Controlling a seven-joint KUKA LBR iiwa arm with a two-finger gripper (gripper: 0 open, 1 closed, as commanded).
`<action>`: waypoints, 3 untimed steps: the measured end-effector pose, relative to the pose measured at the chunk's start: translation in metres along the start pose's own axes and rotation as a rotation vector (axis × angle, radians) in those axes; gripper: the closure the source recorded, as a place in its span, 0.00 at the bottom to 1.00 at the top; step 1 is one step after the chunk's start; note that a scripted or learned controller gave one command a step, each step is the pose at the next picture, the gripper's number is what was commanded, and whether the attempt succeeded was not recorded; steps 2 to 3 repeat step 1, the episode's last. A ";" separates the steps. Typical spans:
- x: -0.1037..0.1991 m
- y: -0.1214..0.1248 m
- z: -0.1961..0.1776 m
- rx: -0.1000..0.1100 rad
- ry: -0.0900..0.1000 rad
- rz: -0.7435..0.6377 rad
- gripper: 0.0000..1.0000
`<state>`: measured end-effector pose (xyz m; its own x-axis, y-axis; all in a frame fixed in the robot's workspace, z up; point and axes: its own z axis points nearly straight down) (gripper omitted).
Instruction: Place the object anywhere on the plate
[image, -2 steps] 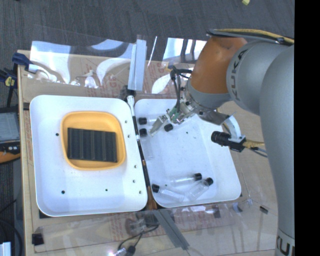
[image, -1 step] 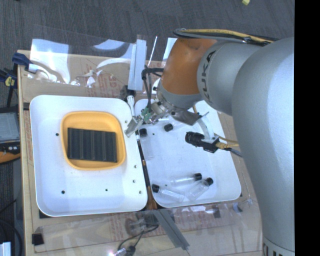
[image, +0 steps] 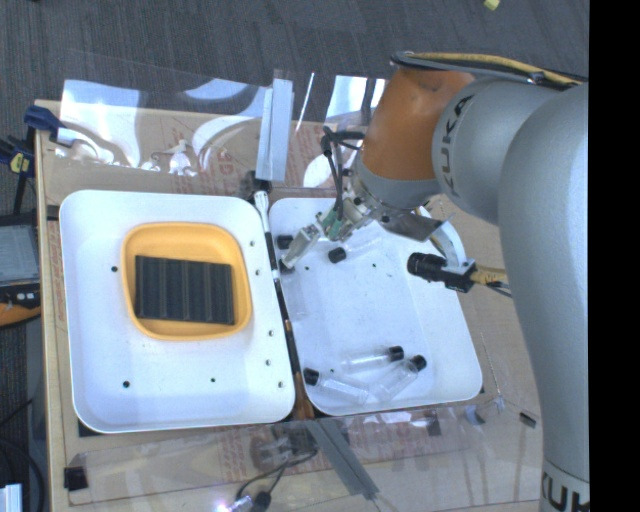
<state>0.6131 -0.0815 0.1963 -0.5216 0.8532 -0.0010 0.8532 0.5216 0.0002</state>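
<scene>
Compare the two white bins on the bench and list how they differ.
The left bin holds a yellow plate with a dark ribbed block on it; the right bin holds clear capped tubes lying loose near its front edge. The arm reaches over the right bin, not the left bin. Both are shallow, white and round-cornered.

plate and clear tubes, apart in two bins

the yellow plate (image: 184, 280), square with rounded corners and a dark ribbed centre, lies flat in the left bin (image: 90, 380); clear black-capped tubes (image: 372, 370) lie on their sides well right of the plate.
</scene>
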 end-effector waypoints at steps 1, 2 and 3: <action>0.073 0.026 -0.007 0.004 0.003 -0.031 0.00; 0.073 0.026 -0.007 0.004 0.003 -0.031 0.00; 0.073 0.026 -0.007 0.004 0.003 -0.031 0.00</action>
